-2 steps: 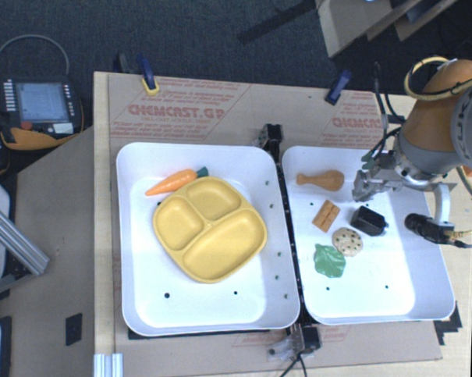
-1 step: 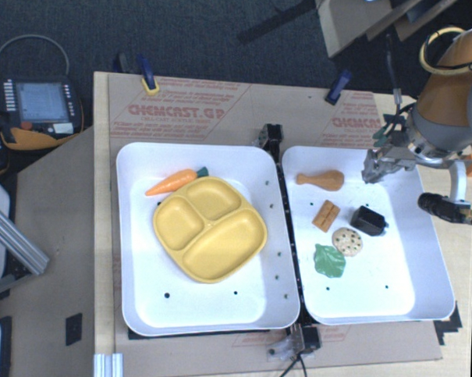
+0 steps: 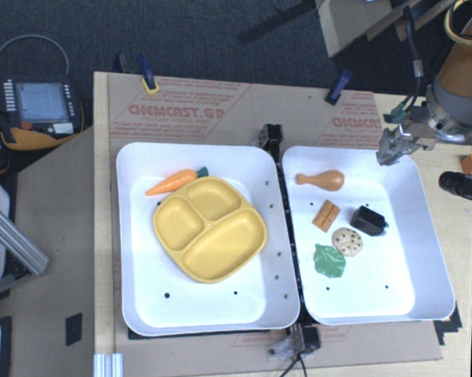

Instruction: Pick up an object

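While the bench (image 3: 55, 215) sits under its brown cardboard sheet (image 3: 224, 113), two white bins rest side by side on it. Over on the left bin (image 3: 130, 281), a yellow divided plate (image 3: 210, 229) takes centre stage, and an orange carrot (image 3: 171, 182) lies touching its upper left rim. Across in the right bin (image 3: 420, 270), a tan drumstick (image 3: 321, 179) lies near the top, a black block (image 3: 369, 220) sits to the right, a green leaf (image 3: 330, 260) lies lowest, a speckled cookie (image 3: 347, 242) sits just above it, and a brown cracker (image 3: 325, 216) lies between drumstick and cookie. And the gripper (image 3: 394, 148) hangs over the right bin's upper right corner, nothing between its tips; whether it's apart or together, I cannot tell.
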You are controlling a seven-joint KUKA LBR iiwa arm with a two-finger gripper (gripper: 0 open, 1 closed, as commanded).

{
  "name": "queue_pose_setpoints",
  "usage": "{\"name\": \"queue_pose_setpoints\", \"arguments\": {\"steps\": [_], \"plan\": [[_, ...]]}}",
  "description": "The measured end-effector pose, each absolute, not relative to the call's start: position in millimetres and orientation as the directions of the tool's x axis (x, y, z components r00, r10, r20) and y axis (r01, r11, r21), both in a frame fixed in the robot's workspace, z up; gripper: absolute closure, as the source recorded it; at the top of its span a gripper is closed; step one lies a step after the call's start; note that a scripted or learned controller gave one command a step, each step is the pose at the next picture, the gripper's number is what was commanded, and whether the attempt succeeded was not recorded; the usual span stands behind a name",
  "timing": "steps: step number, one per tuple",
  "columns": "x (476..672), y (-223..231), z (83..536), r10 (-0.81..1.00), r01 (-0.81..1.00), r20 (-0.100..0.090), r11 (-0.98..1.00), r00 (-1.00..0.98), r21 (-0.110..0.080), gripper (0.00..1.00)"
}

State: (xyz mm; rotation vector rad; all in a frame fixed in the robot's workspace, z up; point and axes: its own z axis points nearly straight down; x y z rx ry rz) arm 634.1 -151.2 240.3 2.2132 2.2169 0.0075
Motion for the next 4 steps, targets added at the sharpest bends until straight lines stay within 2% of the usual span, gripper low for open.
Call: {"name": "queue_pose_setpoints", "arguments": {"steps": [1, 2, 3, 4], "plan": [[635.3, -151, 271, 1.000, 1.000, -0.002, 0.001, -0.001, 0.007, 1.00], [633.7, -95, 254, 1.000, 1.000, 0.002, 0.006, -0.006, -0.003, 1.00], [632.3, -34, 256, 1.000, 1.000, 0.003, 0.007, -0.007, -0.002, 1.00], [622.1, 24, 258, 1.000, 1.000, 0.003, 0.007, -0.007, -0.002, 1.00]]}}
